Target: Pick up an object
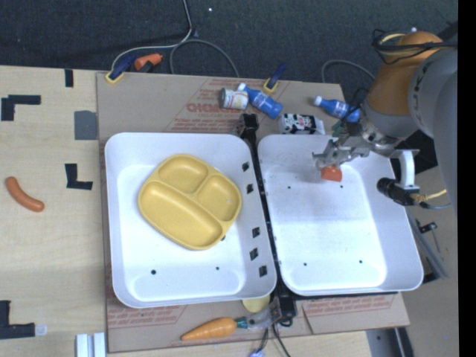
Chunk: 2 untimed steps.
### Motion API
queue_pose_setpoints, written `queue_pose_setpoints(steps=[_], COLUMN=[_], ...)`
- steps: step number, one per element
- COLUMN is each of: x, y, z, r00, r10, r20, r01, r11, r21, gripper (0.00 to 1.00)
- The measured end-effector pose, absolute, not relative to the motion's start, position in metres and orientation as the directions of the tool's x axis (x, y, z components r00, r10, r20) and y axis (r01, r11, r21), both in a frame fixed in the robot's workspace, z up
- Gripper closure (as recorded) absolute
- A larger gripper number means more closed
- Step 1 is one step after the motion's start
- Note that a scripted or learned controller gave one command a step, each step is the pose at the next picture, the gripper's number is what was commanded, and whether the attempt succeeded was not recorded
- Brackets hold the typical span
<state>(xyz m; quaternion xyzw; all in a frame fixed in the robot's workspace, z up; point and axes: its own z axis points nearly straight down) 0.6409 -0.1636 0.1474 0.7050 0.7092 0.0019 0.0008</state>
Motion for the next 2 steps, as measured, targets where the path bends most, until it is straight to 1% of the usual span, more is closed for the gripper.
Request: queue_pose_setpoints(steps=[1, 2], x=[0.657, 0.636], y=[-0.090, -0.036], z=[0.126, 0.188], r00=[-0.008, -0.007], r10=[1.000, 1.000], r20=[0.003, 0.002], r01=[1.000, 1.000], r11=[0.008, 0.007], r21=[-0.002, 0.004], gripper=[1.00, 1.00])
